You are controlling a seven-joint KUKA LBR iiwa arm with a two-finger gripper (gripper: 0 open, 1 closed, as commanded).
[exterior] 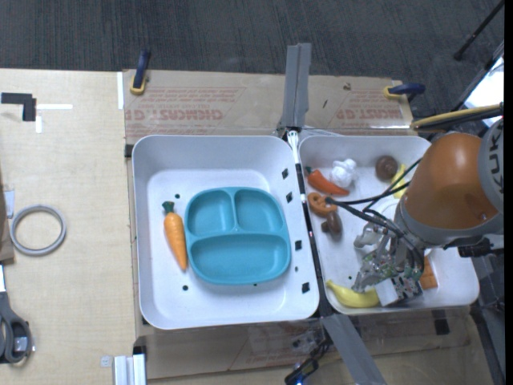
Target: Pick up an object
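A yellow banana (353, 296) lies at the near edge of the right bin (449, 295), just beside the gripper (383, 273), which hangs low over that bin's near end. Wires and the arm's orange band (449, 184) mask the gripper, so its grip cannot be told. Farther back sit a white object (344, 171), a brown ball (387, 167) and orange pieces (327, 183). The left bin (148, 239) holds a teal divided plate (238, 235) with a carrot (175, 235) beside it.

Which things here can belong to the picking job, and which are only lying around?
Job: gripper low in the right bin; near it the banana, brown piece, orange pieces, white lump, brown ball.

Lying about: carrot, blue divided plate, tape roll, scissors.
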